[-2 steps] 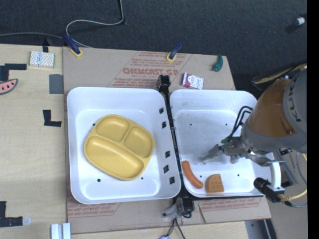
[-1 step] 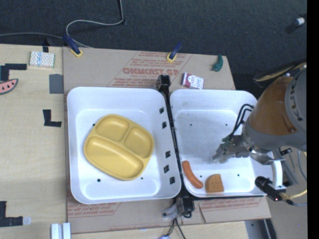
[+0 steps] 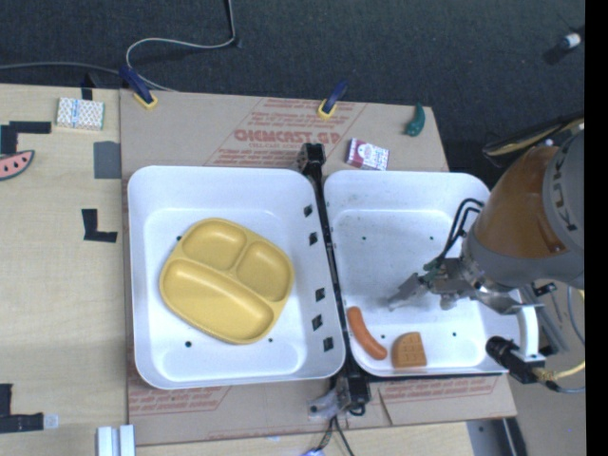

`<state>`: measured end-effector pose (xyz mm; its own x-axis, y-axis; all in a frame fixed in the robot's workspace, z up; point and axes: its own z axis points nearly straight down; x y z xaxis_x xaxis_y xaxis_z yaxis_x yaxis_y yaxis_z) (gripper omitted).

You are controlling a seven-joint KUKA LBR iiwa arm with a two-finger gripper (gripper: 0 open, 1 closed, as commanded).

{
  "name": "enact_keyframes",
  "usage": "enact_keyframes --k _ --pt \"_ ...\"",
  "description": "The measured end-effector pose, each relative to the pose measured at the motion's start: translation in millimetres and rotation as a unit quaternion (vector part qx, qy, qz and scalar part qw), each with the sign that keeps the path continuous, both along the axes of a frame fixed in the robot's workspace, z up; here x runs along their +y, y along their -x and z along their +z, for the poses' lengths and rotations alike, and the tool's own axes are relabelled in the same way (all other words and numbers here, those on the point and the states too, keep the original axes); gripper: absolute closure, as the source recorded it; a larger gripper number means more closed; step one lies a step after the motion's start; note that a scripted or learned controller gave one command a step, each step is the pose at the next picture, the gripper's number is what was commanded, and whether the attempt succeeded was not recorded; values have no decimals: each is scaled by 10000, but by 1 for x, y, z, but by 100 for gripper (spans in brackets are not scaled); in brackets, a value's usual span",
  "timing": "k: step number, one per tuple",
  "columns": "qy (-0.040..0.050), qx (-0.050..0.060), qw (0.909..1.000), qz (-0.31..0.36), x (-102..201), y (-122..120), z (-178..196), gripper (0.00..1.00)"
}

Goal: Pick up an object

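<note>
The arm reaches into the right bin (image 3: 380, 190) from the right, and its gripper (image 3: 404, 297) hangs low over the bare white floor, fingers slightly spread and pinching nothing. It likely sits there because the two loose things lie just below it near the front wall: a sausage (image 3: 367, 334) and a toast piece (image 3: 409, 351), close to each other but apart. The sausage looks the likelier target; its long axis runs diagonally, from upper left down to lower right. The left bin (image 3: 142, 255) holds a yellow divided tray (image 3: 226, 279), tilted and well apart from the gripper.
</note>
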<state>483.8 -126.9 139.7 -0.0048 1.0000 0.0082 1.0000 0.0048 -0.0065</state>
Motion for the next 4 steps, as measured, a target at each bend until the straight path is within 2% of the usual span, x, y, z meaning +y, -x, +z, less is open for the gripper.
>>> enact_keyframes --k 1,2,3,4 --pt "-10 3 10000 7 1 0 9 100" --pt "-10 3 10000 8 1 0 9 0" --pt "-21 6 10000 17 3 -1 18 100" --pt "-21 6 10000 16 3 -1 18 0"
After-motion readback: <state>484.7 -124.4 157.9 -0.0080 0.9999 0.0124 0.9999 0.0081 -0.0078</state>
